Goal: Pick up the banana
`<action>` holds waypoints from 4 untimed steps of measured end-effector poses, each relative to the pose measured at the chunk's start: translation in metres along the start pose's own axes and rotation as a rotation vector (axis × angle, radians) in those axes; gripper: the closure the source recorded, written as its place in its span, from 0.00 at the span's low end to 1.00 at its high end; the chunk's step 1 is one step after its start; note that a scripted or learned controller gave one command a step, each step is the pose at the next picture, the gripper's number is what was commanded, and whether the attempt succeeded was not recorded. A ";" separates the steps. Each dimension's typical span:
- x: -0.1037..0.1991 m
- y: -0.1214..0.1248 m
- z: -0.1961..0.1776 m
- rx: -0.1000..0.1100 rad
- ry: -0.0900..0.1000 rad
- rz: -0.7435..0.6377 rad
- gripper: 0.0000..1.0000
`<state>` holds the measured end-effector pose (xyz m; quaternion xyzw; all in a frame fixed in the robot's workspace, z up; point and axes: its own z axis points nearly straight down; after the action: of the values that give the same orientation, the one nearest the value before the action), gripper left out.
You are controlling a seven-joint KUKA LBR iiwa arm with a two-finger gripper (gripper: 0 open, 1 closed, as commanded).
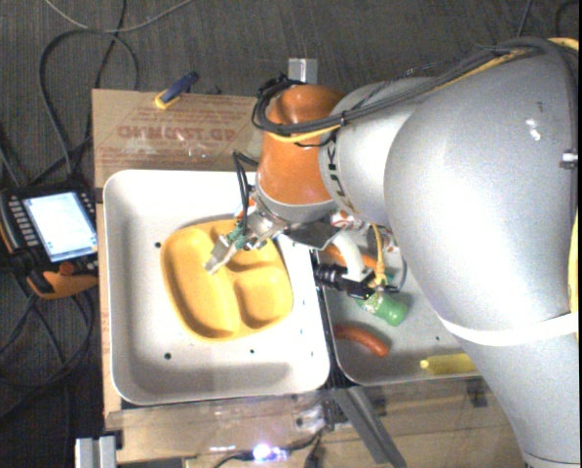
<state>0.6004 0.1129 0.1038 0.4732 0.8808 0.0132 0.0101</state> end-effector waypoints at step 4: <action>0.028 -0.050 0.004 -0.006 -0.012 -0.330 0.00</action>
<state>0.5435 0.1093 0.0975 0.3220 0.9465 0.0111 0.0187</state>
